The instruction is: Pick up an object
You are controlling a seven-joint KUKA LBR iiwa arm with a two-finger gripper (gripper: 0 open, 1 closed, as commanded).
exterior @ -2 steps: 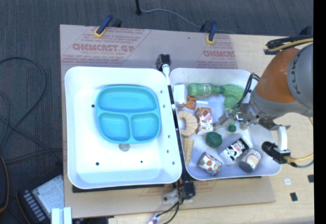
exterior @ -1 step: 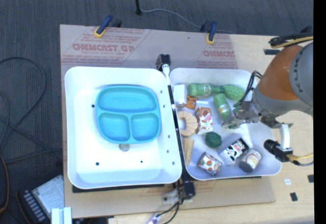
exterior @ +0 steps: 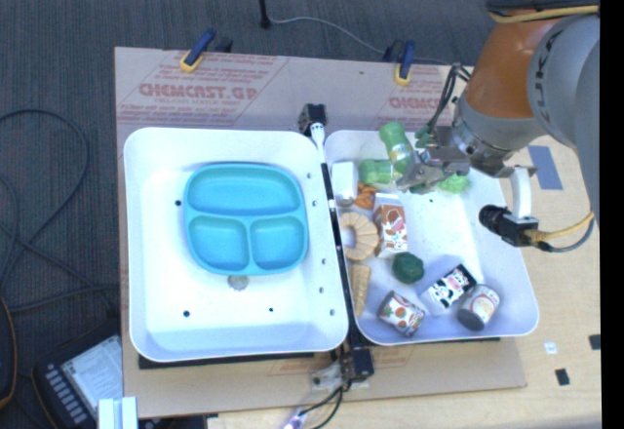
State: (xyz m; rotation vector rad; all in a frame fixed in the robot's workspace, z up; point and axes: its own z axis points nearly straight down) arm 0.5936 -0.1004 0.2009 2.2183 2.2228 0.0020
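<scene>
Gripper (exterior: 421, 167) low over far end of right bin (exterior: 507, 315), among green objects (exterior: 390, 159). Finger state: cannot tell. No object visibly held; pick not confirmed. Remaining: secure grasp, lift clear. Left bin (exterior: 156, 252) carries blue divided tray (exterior: 244, 218).

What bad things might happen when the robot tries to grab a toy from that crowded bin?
1. The pincer sits among green toys packed close together at the far end of the right bin, so it may nudge neighbours or pinch two at once.
2. It is close to the bin's far rim, so a toy might get pushed against the wall instead of lifted.
3. The round, can-like toys near the front could roll if bumped.
</scene>
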